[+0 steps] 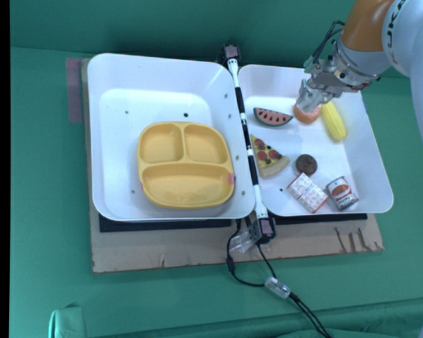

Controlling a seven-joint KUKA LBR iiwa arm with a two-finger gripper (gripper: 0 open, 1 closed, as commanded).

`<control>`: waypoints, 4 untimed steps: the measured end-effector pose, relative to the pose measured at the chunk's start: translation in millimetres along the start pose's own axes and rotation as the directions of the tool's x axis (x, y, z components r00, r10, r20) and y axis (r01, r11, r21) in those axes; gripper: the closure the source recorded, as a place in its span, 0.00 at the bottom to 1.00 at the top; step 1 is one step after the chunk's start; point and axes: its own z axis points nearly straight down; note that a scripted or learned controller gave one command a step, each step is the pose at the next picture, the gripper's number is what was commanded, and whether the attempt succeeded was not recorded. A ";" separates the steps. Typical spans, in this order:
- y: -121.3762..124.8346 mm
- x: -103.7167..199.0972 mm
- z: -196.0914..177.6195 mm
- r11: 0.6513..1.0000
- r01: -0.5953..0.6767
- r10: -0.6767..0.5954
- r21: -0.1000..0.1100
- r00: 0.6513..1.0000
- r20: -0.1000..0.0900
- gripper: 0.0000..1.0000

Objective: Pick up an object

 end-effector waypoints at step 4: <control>63.4 4.1 36.4 1.000 0.006 -0.007 0.021 1.000 0.019 0.00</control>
